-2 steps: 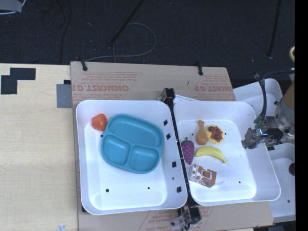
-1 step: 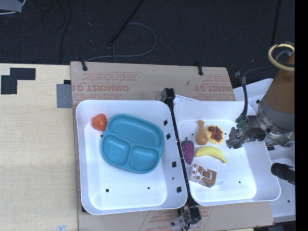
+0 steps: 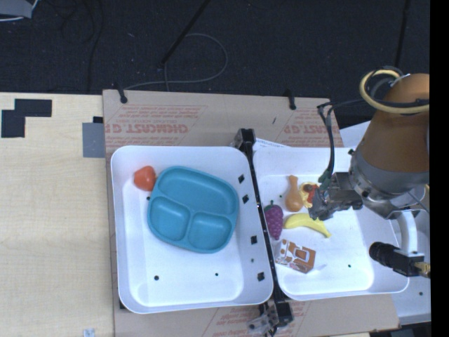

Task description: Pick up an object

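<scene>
Hovering low in the right bin (image 3: 354,276): gripper (image 3: 321,203), jaws' state impossible to tell. Just beside it: yellow banana (image 3: 307,223), purple grapes (image 3: 273,220), orange toy (image 3: 294,194). Nearer: patterned packet (image 3: 295,255). Left bin (image 3: 133,272): blue divided plate (image 3: 193,208), red ball (image 3: 144,178).

Glossy plastic tray (image 3: 193,209) — smooth white bins (image 3: 133,286)

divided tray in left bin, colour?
Blue; the divided tray shows clearly in the camera view.
</scene>
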`<state>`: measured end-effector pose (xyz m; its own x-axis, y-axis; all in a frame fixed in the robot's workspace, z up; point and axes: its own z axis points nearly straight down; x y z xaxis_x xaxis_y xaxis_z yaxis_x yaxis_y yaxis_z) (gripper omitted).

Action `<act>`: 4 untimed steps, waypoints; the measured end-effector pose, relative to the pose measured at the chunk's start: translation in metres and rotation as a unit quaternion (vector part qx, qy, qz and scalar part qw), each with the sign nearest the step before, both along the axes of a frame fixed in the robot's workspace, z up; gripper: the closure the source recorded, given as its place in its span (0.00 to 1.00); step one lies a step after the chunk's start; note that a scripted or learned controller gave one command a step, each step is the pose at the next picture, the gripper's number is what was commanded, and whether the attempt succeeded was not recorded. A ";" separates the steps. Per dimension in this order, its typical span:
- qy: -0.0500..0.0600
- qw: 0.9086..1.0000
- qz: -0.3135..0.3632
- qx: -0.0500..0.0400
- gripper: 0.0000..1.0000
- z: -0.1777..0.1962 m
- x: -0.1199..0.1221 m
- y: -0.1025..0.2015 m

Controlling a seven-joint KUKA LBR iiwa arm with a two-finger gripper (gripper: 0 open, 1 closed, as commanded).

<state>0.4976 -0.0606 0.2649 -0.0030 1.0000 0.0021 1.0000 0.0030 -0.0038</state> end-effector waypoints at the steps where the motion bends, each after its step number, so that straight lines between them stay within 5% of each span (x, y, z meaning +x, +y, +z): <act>1: 0.000 1.000 0.001 0.000 1.00 0.001 0.009 0.050; 3: 0.000 1.000 0.000 -0.001 1.00 -0.019 0.018 0.135; 4: 0.000 1.000 -0.001 -0.001 0.00 -0.018 0.018 0.134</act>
